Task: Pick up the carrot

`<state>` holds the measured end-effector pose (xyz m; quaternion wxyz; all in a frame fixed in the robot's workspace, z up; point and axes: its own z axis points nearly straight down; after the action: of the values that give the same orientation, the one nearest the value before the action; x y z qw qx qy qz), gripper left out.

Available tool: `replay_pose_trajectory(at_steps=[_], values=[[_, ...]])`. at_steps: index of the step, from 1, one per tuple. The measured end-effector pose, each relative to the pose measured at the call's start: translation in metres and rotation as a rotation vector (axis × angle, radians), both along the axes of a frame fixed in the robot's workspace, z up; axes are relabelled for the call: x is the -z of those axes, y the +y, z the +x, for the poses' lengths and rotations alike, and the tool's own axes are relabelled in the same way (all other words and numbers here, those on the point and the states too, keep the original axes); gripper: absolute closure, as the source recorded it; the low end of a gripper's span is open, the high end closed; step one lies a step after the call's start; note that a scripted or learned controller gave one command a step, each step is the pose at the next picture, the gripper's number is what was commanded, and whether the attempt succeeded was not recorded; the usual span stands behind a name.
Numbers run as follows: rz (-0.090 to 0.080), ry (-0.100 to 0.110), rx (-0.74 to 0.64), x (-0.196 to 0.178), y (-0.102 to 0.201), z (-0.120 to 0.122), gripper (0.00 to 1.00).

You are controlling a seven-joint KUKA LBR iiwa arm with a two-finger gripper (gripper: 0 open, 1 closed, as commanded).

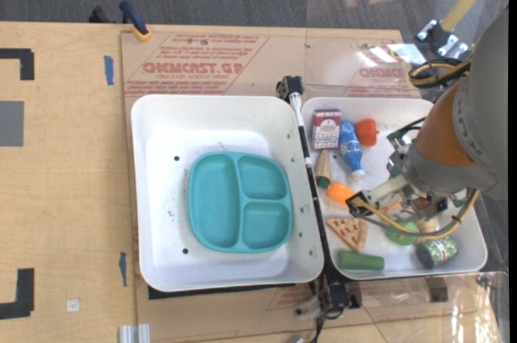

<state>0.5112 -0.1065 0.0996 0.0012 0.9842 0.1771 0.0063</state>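
The carrot [340,192] is a short orange piece with a green tip. It lies in the right bin [477,257] near its left wall, between an ice-cream cone and a pizza slice. My gripper [397,200] hangs low over the middle of that bin, just right of the carrot, under the grey arm and its orange band. The arm's body and cables hide the gripper's tip, and nothing shows as held.
Also in the right bin are a red-and-white carton [326,129], a blue bottle [350,147], a red-orange piece [367,131], the cone [323,165], the pizza slice [347,232], a green cucumber [360,260] and a green can [436,252]. The left bin [153,172] holds a teal divided plate [240,202].
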Motion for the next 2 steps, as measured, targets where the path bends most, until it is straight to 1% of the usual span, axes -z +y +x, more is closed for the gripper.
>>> replay_pose_trajectory(at_steps=[1,2], values=[[0.003,0.013,0.091,-0.0851,0.0553,-0.0310,1.00],[0.001,0.018,0.089,-0.0927,0.0545,-0.0313,1.00]])
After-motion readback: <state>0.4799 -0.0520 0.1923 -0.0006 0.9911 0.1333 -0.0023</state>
